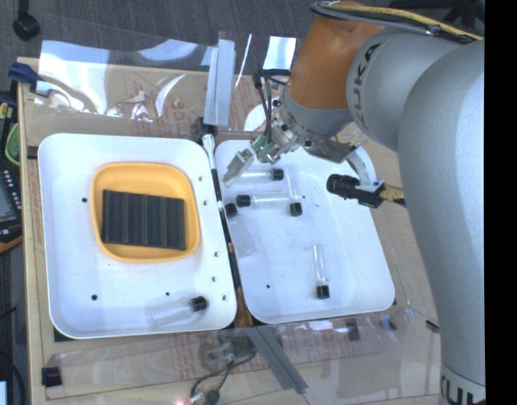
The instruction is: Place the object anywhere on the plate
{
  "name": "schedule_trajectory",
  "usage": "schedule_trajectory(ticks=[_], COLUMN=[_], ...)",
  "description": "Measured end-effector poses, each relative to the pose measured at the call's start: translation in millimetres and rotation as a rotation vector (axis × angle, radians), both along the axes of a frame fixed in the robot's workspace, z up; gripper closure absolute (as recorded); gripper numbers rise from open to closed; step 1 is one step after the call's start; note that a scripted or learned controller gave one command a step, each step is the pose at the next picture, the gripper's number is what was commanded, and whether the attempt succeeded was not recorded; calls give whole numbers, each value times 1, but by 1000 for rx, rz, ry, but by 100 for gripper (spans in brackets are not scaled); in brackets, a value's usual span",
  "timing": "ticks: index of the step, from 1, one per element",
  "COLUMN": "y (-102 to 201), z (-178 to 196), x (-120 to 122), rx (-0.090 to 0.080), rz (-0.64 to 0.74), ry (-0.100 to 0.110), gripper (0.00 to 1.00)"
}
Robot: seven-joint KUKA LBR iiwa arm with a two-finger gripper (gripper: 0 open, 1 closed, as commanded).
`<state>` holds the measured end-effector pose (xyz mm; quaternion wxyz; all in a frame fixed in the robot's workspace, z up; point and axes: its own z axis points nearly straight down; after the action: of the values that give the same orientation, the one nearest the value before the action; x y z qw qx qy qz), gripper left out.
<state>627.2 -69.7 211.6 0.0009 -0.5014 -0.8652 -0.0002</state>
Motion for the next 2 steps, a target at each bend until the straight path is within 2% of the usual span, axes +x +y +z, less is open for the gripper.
schedule_trajectory(ticks=[2], y=[0], z=[0], x=[0], rx=[0], rz=[0], ry=[0], gripper=[0])
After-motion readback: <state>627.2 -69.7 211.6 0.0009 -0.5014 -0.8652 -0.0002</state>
